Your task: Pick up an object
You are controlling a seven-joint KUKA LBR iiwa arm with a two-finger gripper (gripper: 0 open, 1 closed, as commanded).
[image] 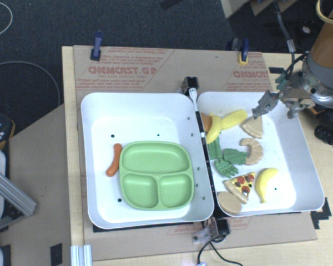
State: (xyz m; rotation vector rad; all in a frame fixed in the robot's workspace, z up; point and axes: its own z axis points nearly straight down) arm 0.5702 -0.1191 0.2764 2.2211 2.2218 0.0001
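Note:
The right bin holds several toy foods: a yellow corn cob, a yellow banana, green leafy pieces, a tan croissant, a tan bread piece, a pizza slice, a yellow lemon-shaped piece and a tan disc. My gripper hangs over the bin's far right part, just right of the corn cob and above the bread piece. Nothing is visible between its fingers.
The left bin holds a green divided tray and an orange sausage to its left. A black clip sits where the bins meet at the back. Blue clamps hold the brown board.

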